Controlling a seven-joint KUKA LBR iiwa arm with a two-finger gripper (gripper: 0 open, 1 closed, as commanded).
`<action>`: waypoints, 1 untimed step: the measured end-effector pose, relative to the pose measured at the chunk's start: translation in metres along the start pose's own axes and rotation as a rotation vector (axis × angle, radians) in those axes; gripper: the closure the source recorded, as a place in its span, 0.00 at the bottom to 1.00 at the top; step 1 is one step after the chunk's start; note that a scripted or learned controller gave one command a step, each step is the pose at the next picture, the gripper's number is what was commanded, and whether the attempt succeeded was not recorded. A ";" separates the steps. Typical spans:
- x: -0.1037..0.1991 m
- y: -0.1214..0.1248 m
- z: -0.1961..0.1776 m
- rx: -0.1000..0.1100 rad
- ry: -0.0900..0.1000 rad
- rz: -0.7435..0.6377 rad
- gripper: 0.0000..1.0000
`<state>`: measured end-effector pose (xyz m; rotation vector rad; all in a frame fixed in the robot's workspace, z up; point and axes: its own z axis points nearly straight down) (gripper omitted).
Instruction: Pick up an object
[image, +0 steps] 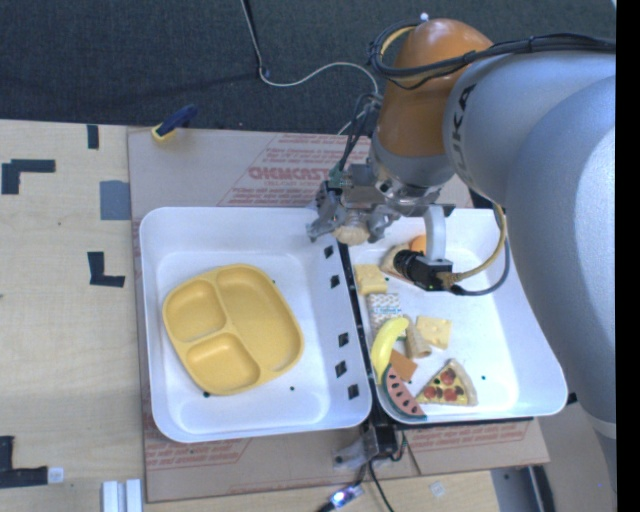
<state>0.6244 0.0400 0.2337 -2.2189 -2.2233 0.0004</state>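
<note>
Overhead, the grey arm reached over the two white bins, the left holding a yellow tray. Its jaws hung above the divider, gripping a small tan food piece; other toy foods lay in the right bin.

Yellow divided tray, 3 sections, sits in left bin, toward its left side & a bit askew. Both bins rest on a cardboard sheet w/ red print, on a light wood bench marked w/ dark tape bits. Blue-and-yellow clip at cardboard's far left corner. Thin white cable loops over the dark mat behind.
</note>
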 end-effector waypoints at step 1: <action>0.006 -0.007 0.013 0.003 -0.001 0.001 1.00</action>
